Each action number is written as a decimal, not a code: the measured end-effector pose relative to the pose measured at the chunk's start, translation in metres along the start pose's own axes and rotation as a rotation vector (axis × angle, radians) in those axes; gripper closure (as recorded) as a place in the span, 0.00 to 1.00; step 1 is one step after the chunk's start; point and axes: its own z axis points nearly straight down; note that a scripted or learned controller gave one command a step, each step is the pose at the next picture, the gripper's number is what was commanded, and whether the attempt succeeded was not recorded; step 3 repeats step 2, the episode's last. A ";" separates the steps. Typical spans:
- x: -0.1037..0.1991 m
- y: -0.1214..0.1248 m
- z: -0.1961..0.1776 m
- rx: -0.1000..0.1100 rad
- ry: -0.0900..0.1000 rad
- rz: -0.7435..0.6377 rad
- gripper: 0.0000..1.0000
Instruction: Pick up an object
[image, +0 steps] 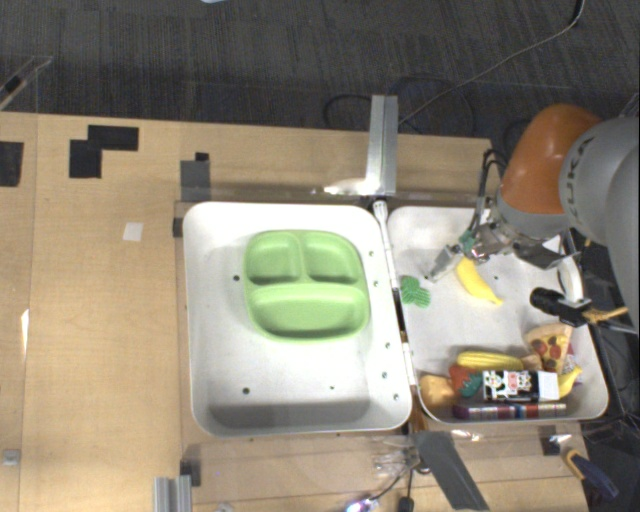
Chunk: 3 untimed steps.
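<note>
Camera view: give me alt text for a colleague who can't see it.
The arm's hand hovers in the right bin beside a yellow banana. More toy food crowds that bin's near edge, and a green divided plate sits in the left bin.

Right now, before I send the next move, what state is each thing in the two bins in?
Green divided plastic plate: flat, upright, in the left white bin.
Yellow toy banana: lying loose on the right white bin floor.
Small green leafy toy: lying by the divider.
Pizza slice toy: lying at the right wall.
Pile of toys: heaped along the near wall.
Pincer: low, just above the banana.
</note>
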 end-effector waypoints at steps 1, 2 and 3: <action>0.001 0.004 -0.014 -0.009 -0.001 -0.001 1.00; 0.030 0.024 -0.142 0.003 0.000 0.190 1.00; 0.030 0.024 -0.142 0.003 0.000 0.190 1.00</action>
